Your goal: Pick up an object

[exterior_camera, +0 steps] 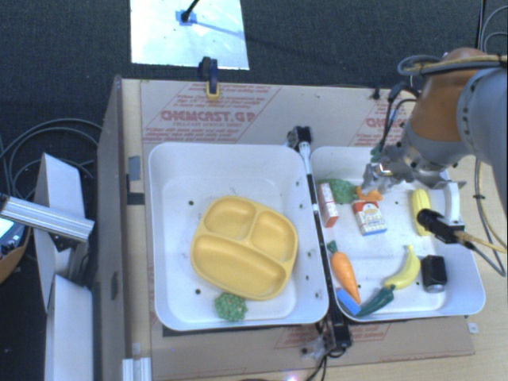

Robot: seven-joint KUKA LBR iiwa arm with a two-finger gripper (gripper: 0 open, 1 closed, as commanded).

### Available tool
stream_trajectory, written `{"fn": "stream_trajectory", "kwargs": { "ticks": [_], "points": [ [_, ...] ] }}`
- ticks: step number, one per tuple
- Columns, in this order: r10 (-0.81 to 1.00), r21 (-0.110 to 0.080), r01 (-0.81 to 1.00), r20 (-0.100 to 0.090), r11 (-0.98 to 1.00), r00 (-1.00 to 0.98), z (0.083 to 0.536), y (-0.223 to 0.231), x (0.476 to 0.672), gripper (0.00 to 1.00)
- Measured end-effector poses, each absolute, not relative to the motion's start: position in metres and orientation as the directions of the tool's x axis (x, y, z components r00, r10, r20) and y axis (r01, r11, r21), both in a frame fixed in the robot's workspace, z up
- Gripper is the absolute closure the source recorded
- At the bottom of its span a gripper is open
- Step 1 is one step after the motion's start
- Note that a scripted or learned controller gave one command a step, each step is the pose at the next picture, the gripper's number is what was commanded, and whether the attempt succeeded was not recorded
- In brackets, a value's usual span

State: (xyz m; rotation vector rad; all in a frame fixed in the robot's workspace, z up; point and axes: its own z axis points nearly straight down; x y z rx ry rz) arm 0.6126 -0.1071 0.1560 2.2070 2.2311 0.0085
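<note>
The pick is judged to be at its approach stage, with nothing seen lifted. The gripper (pixel 379 177) is placed low over the upper middle of the right bin (pixel 468 292), reached in from the right on the grey arm (pixel 456 113) with its orange band; how the tool stands, and whether anything is caught in it, cannot be told from this slanted view, since the tip is blurred against the objects beneath. No object is seen raised clear of the bin floor. Just below and beside the tip, a small orange piece (pixel 367 193) and a red-and-white carton (pixel 370 217) are found, with a green leafy piece (pixel 343 190) and a second small carton (pixel 327 204) to their left (any of these could be the target, and which one is meant cannot be decided). Further down the bin a carrot (pixel 344 270), a banana (pixel 405 270), a green pepper (pixel 375 302) and a dark can (pixel 433 273) are left lying, well apart from the tip, and a corn cob (pixel 421 205) is seen near the right wall. In the left bin (pixel 171 213) a yellow divided tray (pixel 244 246) and a broccoli piece (pixel 231 306) are left untouched. A closure on an object and a lift are judged to remain to be done
</note>
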Motion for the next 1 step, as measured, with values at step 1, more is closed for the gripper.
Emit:
{"fn": "stream_trajectory", "kwargs": {
  "ticks": [1],
  "points": [
    [1.0,0.004,1.0,0.004,0.011,-0.011,0.2089,-0.0335,0.5721,1.0]
  ]
}}
